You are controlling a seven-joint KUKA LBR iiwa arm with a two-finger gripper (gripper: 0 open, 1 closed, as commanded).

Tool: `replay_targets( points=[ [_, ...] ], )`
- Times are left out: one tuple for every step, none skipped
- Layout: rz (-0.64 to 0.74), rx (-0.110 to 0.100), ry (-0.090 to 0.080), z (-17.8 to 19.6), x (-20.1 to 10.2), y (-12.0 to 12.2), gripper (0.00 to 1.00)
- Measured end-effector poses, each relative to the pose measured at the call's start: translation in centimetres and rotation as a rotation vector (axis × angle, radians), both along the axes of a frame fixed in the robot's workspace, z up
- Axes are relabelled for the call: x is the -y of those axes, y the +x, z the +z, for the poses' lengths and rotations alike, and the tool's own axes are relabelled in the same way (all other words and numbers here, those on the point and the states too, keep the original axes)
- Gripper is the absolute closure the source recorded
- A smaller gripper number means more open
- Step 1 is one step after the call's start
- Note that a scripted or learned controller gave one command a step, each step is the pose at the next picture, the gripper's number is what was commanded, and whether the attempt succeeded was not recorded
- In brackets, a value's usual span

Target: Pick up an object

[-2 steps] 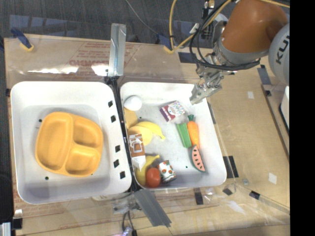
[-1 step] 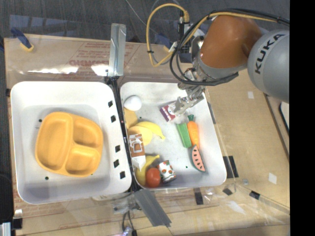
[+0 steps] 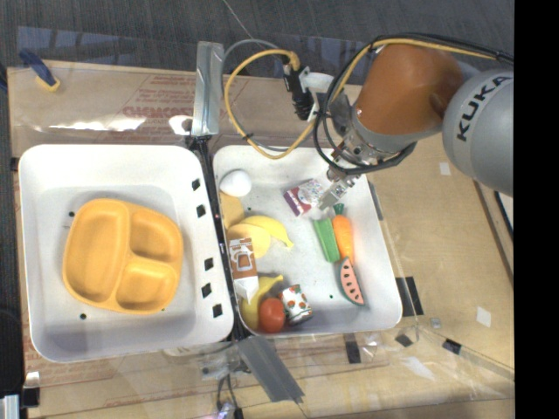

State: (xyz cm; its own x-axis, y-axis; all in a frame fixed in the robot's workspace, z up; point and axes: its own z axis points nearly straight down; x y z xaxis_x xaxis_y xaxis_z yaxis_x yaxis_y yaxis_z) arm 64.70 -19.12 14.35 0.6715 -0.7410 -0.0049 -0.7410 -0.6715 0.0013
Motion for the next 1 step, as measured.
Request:
replay_targets(
  points=[
    [0.417, 0.003, 0.000, 0.38, -1.75, -11.17, 1.00]
  ],
)
